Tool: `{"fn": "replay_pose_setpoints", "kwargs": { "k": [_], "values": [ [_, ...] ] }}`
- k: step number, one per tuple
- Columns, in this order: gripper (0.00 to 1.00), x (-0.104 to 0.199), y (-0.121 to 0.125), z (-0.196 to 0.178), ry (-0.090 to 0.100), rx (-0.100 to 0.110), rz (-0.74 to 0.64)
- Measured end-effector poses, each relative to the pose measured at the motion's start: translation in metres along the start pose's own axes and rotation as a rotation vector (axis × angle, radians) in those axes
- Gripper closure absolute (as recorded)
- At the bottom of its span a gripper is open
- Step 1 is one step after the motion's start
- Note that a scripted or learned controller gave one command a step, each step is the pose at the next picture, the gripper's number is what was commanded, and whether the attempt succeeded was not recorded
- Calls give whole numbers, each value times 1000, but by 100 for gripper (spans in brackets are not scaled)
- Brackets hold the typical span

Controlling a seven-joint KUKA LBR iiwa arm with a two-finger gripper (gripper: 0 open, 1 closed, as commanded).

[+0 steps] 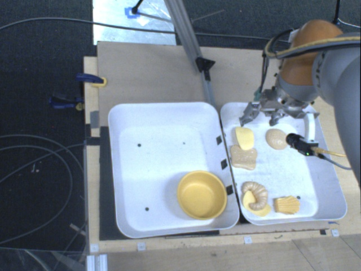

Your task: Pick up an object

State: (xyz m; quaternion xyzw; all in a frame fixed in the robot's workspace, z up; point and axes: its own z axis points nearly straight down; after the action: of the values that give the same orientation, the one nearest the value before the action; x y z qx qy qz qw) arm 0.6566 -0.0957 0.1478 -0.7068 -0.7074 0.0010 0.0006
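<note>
Robotics lab, clamped bench [146, 72], white bins [130, 123], floor cables [34, 168]

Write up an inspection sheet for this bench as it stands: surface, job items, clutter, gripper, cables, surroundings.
Surface: wooden bench bearing the left bin and the right bin side by side.
Job's things: right bin holds a yellow wedge, a tan slice, a pale round piece, a curled pastry and a ridged yellow piece. Left bin holds a yellow bowl, upright, near its front right corner.
Clutter: nothing seen.
Gripper: gripper over the right bin's far end, above the wedge; nothing seen between its fingers.
Cables: black cables looped on the floor at left; cable along the arm.
Surroundings: dark carpet, blue clamps at the bench's left edge, grey pole.
</note>
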Motion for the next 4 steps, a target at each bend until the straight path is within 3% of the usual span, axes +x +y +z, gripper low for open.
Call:
{"fn": "replay_pose_setpoints", "kwargs": {
  "k": [1,2,4],
  "values": [
    [0,0,0,52,0,-1,0],
    [100,0,2,38,-1,-7,0],
    [100,7,2,-79,0,-10,-5]
  ]
}}
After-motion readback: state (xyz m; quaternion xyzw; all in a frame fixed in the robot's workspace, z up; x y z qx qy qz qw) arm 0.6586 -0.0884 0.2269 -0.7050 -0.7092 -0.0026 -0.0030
